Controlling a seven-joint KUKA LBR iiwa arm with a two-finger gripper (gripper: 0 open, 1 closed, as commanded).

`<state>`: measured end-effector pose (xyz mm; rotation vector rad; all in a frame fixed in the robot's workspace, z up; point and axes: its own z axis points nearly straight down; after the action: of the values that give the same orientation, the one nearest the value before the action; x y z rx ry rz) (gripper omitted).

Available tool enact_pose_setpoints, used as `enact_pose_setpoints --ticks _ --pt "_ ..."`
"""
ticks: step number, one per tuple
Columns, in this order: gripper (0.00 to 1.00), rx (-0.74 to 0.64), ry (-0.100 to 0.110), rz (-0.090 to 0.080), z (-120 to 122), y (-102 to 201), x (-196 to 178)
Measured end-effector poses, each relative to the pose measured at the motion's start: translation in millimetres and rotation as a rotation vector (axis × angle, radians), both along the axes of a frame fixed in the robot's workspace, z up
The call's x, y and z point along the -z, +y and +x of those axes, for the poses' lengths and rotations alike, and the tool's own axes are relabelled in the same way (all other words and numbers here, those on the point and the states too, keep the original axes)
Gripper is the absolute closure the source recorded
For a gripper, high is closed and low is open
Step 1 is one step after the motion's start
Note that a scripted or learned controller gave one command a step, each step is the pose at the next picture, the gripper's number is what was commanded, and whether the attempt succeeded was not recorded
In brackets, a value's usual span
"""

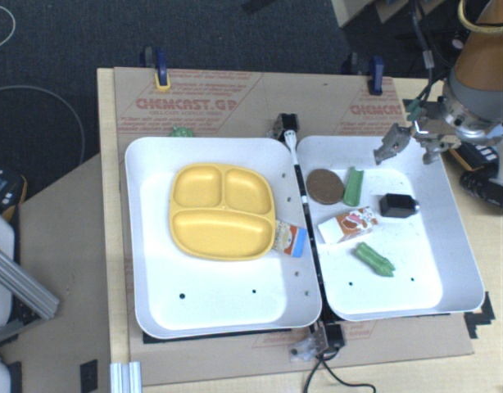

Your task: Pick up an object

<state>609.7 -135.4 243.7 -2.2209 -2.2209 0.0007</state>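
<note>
We note the jaws (pixel 409 144) spread open and empty over the right bin's (pixel 448 244) far edge, while the black block (pixel 398 205) lies on the bin floor just below them.

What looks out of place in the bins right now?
A small carton in the left bin is wedged between the yellow tray and the bin's right wall, tilted. Everything else lies loose but ordinary.

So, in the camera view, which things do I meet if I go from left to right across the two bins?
Yellow divided plate → small packet beside the plate → brown disc → green block → black object → gripper. I leave out the red-and-white packet and the green pod, since they overlap others in the order.
</note>
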Motion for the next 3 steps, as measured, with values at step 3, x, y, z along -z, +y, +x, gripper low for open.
enact_pose_setpoints --ticks 3 --pt "1.0 -0.007 0.003 0.003 -80.4 144.4 9.9"
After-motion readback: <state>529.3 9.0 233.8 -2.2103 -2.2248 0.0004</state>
